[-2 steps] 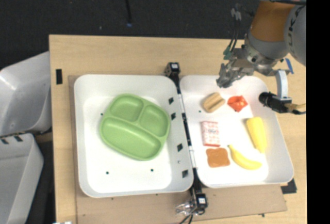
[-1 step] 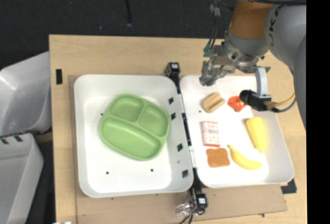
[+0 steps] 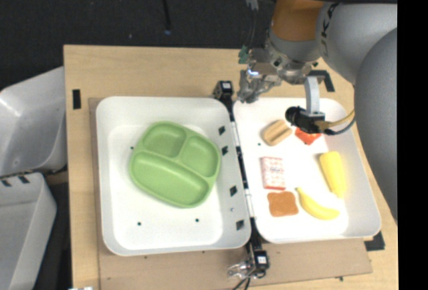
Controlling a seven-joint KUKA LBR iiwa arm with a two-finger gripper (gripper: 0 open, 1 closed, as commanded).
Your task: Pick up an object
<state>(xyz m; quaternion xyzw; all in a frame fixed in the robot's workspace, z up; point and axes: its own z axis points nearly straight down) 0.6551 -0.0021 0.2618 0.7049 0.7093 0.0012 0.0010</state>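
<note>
Observer: Progress? Left bin (image 3: pixel 105 168) holds a green divided plate (image 3: pixel 174 165), untouched.

Operator: Nothing lifted yet. End effector (image 3: pixel 257 81) hangs at upper centre, over the rear corner of the right bin (image 3: pixel 354 212); released or clenched, cannot tell. Approach, grasp and lift all remain.

Observer: Likeliest target?

Operator: Probably the tan roll (image 3: pixel 275 131), centre-right, just below it: small, oblong, lying flat. Pink packet (image 3: pixel 272 172), toast (image 3: pixel 283 203) and banana (image 3: pixel 317 205) lie lower.

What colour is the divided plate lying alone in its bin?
The divided plate is light green, shown best in the camera view.
</note>
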